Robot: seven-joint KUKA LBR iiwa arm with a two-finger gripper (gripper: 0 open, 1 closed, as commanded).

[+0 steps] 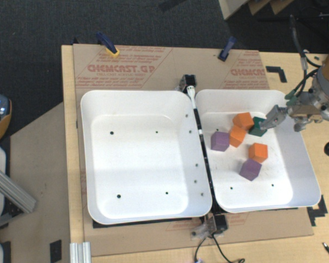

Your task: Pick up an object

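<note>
Cardboard sheet (153,64) under white bins (88,147).

Bench with two white bins

A brown board (153,64) printed with red lettering covers the bench, held at its far edge by two clamps (107,44) (227,49). The left bin (93,147) and the right bin (301,169) sit on it, touching along their inner edges.

Bins (137,106) — smooth glossy white plastic; board (153,64) under them — matt brown cardboard; cubes (251,169) matt, foam-like; floor (44,15) dark rough carpet.
</note>
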